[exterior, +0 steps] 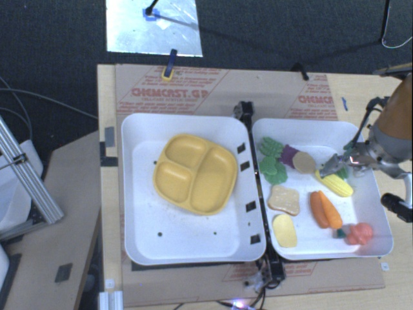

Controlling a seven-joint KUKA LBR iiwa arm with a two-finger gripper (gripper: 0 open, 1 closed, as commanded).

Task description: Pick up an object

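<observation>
The right bin (322, 129) holds toy food: green leafy pieces (272, 160), a purple and tan piece (299, 159), a yellow corn cob (337, 185), a slice of bread (284, 200), an orange carrot (324, 210), a pale yellow piece (284, 230) and a pink piece (359, 233). My gripper (334, 165) hangs low at the bin's right side, just above the corn cob's upper end and right of the purple and tan piece. Nothing shows between its tips.
The left bin (139, 237) holds a yellow divided plate (195, 173). A black divider with clips (253, 173) runs between the bins. The arm (392, 131) comes in over the right bin's right rim. A shiny sheet (155, 18) lies beyond the bench.
</observation>
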